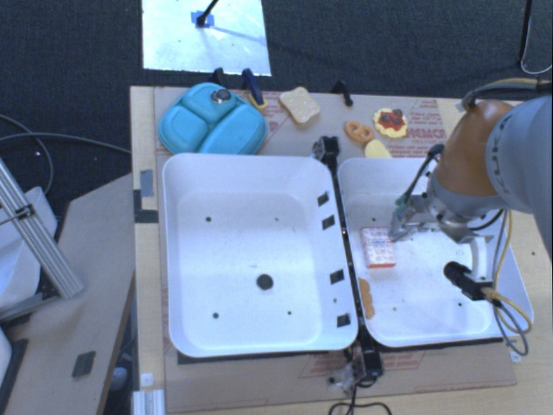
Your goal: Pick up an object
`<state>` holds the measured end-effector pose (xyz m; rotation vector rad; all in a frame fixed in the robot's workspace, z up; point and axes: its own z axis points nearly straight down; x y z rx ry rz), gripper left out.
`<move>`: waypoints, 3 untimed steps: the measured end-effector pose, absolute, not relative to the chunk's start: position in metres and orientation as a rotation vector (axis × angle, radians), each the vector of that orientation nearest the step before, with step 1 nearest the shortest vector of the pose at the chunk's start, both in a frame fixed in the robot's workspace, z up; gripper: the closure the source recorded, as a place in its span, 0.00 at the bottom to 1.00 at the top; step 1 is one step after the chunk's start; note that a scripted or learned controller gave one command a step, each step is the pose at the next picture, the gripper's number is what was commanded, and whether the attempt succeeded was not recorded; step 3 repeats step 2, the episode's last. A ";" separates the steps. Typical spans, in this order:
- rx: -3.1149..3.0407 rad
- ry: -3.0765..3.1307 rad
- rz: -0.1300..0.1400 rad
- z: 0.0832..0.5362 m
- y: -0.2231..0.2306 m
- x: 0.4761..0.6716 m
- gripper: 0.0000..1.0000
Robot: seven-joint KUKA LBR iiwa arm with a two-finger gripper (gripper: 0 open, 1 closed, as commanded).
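So the arm [501, 158] comes in from the right side and bends down into the right bin [432, 322]. The gripper [399, 227] is low in that bin, right next to a small pink and white box [378, 247] lying flat on the floor of the bin. The box sits just left of and below the gripper tip, and they look close enough to touch, but honestly I can't tell whether the gripper is spread or closed, and nothing looks lifted. The box is on the bin floor.

Also in the right bin, a small orange-brown piece [366, 298] lies below the box, tight against the bin's left wall.

The left bin [186, 180] has a small dark round thing [264, 281] near its middle.

Behind the bins, on the cardboard: a blue divided plate [212, 121] behind the left bin, a slice of toy toast [300, 105] to its right, then a pretzel [359, 131], a little tart with red topping [390, 122], and a pale yellow piece [378, 150] right at the right bin's back rim.
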<state>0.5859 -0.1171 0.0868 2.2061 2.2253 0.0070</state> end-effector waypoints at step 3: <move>2.203 2.226 0.016 0.191 -0.042 0.574 1.00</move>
